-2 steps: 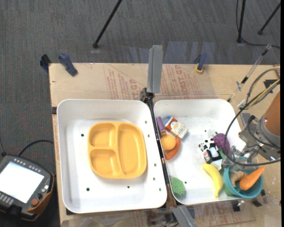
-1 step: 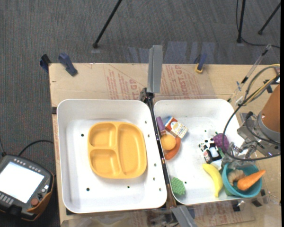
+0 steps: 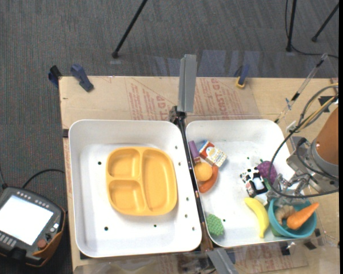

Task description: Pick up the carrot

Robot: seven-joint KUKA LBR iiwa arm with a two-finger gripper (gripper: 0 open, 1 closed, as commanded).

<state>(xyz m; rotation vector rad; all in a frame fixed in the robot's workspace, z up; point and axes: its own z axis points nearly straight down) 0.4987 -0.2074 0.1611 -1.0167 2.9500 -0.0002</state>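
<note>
step: approach. the carrot (image 3: 302,216) lies in the bowl (image 3: 277,224) at lower right of the frame, beside the banana (image 3: 258,214). the end effector (image 3: 294,186) hangs just above it; you cannot tell its state. next, lower it over the carrot.

An orange band (image 3: 338,135) is seen above the wrist. Below it, a grey metal wrist housing (image 3: 315,165) is noted, ringed and angular. Thin black and pale cables (image 3: 300,119) are looped beside the band. The gripper (image 3: 292,183) is built of bare silver metal.
</note>
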